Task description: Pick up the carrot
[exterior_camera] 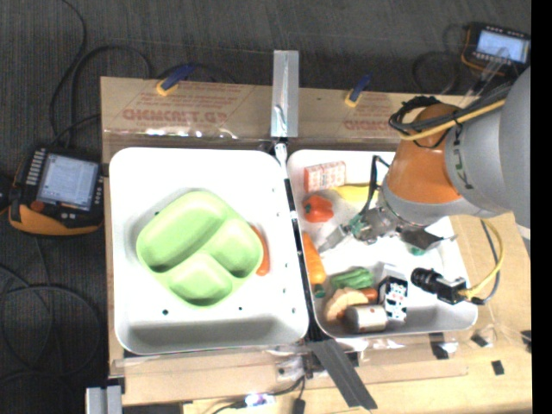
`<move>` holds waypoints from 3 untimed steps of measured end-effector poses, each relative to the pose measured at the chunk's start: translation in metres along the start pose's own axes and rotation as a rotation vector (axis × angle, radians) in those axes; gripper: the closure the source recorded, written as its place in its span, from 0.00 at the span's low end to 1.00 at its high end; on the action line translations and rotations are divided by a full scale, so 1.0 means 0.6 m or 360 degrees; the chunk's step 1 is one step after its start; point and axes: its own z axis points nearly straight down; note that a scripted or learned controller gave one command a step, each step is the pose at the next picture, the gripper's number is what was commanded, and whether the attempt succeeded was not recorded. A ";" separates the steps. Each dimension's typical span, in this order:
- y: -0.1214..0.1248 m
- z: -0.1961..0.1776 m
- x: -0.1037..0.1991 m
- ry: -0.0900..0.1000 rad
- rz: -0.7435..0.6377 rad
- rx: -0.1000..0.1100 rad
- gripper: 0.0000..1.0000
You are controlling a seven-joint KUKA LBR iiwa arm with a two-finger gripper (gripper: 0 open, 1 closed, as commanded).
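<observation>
The carrot (316, 262) is a long orange piece lying along the left wall of the right bin (461, 310), just below a red tomato (318, 206). My gripper (366, 228) hangs low over the middle of that bin, to the right of the carrot and a little farther back. It is apart from the carrot. The grey arm with its orange band (421, 178) reaches in from the right and hides part of the bin's back right.
Around the gripper lie a red-and-white box (326, 176), a yellow piece (350, 194), a green vegetable (350, 278), a black-and-white item (394, 296) and a tan cylinder (366, 318). The left bin (138, 166) holds a green divided plate (200, 247) with an orange piece (262, 254) beside it.
</observation>
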 end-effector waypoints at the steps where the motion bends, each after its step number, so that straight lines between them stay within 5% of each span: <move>1: -0.040 0.030 -0.028 -0.0010 -0.0534 -0.0021 0.00; 2: -0.037 0.013 -0.026 -0.0007 -0.0535 -0.0028 1.00; 3: -0.043 -0.311 -0.078 -0.0007 -0.0286 -0.0003 1.00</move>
